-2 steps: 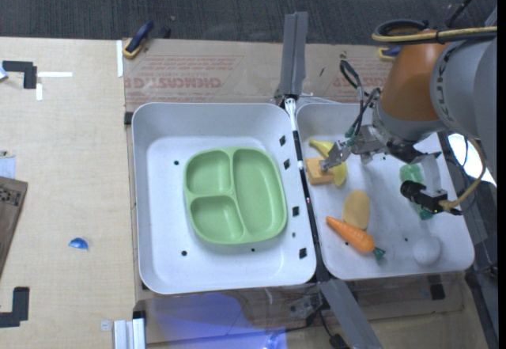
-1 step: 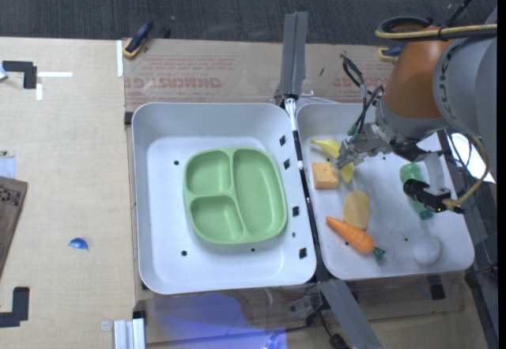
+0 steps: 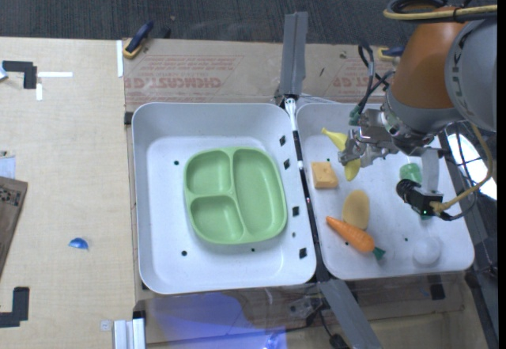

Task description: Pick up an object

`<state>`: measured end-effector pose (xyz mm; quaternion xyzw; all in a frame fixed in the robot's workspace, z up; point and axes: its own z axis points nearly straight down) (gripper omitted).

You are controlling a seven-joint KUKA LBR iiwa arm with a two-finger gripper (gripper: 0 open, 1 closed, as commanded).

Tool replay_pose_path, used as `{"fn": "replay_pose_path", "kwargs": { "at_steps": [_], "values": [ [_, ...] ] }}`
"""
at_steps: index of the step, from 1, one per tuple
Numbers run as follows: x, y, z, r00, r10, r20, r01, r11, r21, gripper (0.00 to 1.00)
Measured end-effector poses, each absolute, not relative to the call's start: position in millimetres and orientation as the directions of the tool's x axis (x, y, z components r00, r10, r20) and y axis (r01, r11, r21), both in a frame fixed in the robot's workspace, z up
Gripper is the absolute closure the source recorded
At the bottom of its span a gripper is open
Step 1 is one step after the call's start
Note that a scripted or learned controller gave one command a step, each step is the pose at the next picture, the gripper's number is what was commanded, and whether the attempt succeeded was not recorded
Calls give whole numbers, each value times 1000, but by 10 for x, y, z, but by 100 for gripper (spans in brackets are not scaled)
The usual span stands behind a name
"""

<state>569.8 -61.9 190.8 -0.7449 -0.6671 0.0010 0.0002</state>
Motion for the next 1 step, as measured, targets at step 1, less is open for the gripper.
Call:
{"fn": "replay_pose_path", "kwargs": {
  "at_steps": [1],
  "values": [
    [5990, -369, 1901, 161, 987, -2, 987, -161, -3, 100]
  ]
}}
